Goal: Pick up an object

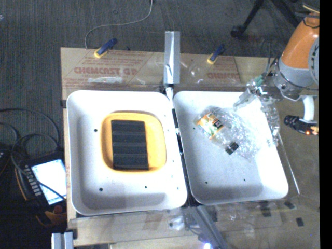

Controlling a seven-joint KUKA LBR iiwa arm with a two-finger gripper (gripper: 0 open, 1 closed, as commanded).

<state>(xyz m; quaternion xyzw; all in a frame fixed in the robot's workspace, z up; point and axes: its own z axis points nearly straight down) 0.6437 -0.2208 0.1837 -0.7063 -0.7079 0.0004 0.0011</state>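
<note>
In the right bin (pixel 259 183) lies a crumpled clear plastic bag (pixel 231 131) with an orange and green packet (pixel 208 123) and a small black piece (pixel 231 148) inside it. The left bin (pixel 85 185) holds a yellow tray (pixel 108 139) with a black ribbed block (pixel 129 144) on it. My gripper (pixel 258 113) hangs over the right bin's far right corner, just above and to the right of the bag. Its pale translucent fingers (pixel 246 98) are spread open with nothing between them.
A metal post (pixel 171 61) stands at the back between the bins. Two blue and yellow clamps (pixel 105 47) (pixel 216 53) pin the board behind them. Cables and a lit tablet (pixel 47 178) lie on the floor at left.
</note>
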